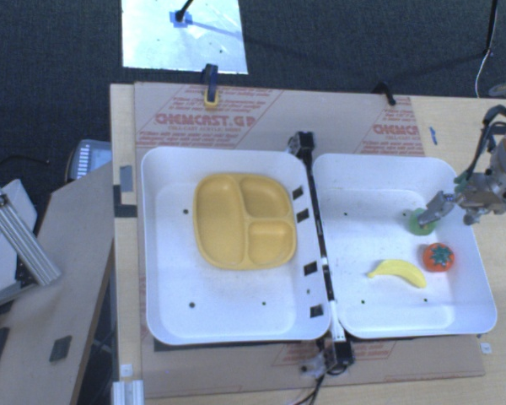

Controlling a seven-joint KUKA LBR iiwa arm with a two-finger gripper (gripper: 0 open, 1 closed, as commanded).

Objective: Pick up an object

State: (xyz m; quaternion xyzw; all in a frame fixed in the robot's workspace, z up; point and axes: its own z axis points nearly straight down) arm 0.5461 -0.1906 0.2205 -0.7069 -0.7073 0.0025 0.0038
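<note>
Three small things lie in the right bin [472,306]: a yellow banana [398,272] near the middle, an orange-red tomato [438,257] just beside it, and a green round piece [422,221] near the far right wall. My gripper [432,212] hangs right over that green piece, at its edge, and whether it is spread or pinching anything I cannot tell from this slant. The left bin [164,310] carries a yellow divided plate [243,222]. I judge the green piece to be light, stiff plastic (likely slick), low and flat, so I would close across its width, low down. The banana would be best taken across its thick middle, and the tomato could roll.
</note>
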